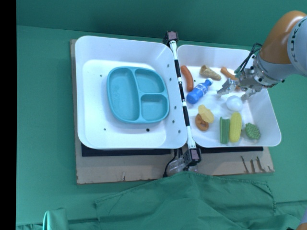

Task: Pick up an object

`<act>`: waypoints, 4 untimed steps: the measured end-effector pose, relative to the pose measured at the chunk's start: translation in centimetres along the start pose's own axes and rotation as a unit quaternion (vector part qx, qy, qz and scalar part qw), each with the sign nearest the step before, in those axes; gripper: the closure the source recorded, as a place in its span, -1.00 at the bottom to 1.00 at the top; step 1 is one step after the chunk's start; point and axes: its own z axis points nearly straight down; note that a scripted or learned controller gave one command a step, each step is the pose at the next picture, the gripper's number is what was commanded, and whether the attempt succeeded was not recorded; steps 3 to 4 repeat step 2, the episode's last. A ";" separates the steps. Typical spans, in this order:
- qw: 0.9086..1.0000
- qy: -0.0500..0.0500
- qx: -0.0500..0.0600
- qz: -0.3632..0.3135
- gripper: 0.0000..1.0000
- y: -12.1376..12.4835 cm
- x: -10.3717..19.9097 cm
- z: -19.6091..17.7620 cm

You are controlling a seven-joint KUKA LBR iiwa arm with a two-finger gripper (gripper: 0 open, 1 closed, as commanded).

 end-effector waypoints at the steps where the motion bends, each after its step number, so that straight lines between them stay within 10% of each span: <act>1: 1.000 0.002 0.018 -0.005 -1.00 9.7 -0.1 0.1; 2: 1.000 0.000 0.014 0.000 1.00 9.6 -0.3 -1.2; 4: 1.000 0.000 0.014 0.000 1.00 9.6 -0.3 -1.2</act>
